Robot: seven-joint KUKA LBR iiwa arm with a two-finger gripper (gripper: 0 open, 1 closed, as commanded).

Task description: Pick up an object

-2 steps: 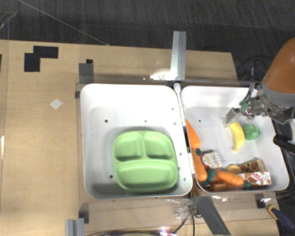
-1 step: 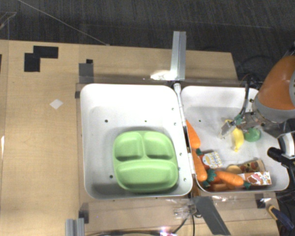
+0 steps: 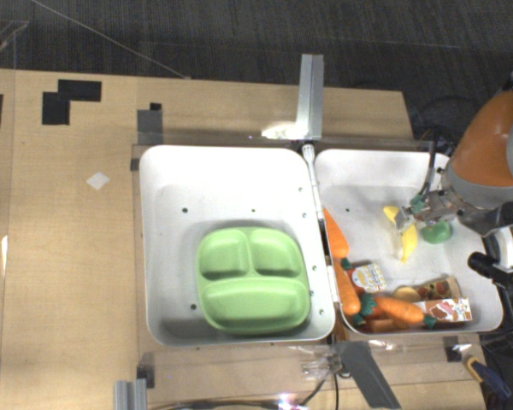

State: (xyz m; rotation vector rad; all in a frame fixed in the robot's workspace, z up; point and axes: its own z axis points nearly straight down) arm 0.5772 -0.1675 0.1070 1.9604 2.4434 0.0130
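Two white bins are sitting on a wooden bench over dark carpet; the arm is reaching into the right bin.

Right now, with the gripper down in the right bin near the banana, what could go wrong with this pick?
The gripper sits between the banana and a small green object, so it may nudge one aside or catch both at once. The carrots, the small packet and the carton are crowded along the right bin's near edge, so a grasp there might drag neighbours or slip.
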